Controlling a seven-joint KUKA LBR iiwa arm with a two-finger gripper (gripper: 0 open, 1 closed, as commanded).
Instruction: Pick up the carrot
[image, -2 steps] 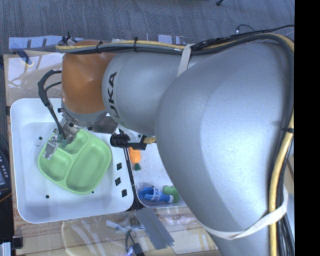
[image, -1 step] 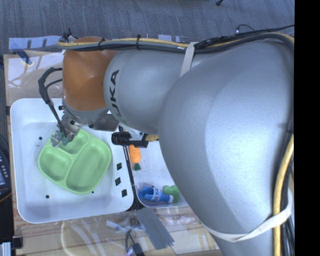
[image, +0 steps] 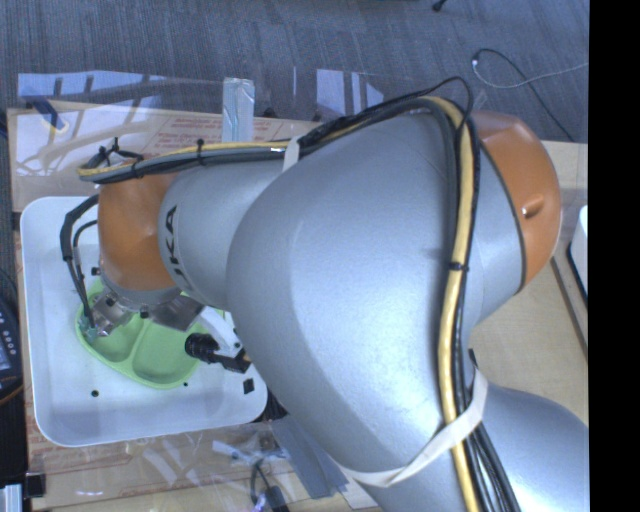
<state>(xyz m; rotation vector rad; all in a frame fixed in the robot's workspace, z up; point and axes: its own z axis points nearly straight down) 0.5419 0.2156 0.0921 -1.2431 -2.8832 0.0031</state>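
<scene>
My grey arm with its orange band (image: 135, 235) reaches across from the right and covers most of the view. Its wrist hangs low over the left white bin (image: 50, 300). The gripper (image: 105, 320) sits just above a light green divided plate (image: 150, 355) that lies in that bin. Wrist and cables hide the fingers. I cannot make out a carrot; the arm covers much of the bin.
The arm hides the right bin almost wholly. Black cables loop beside the wrist at the left bin's upper part. A clear plastic wall with tape stands behind the bins. Bare white bin floor shows at the left and front of the green plate.
</scene>
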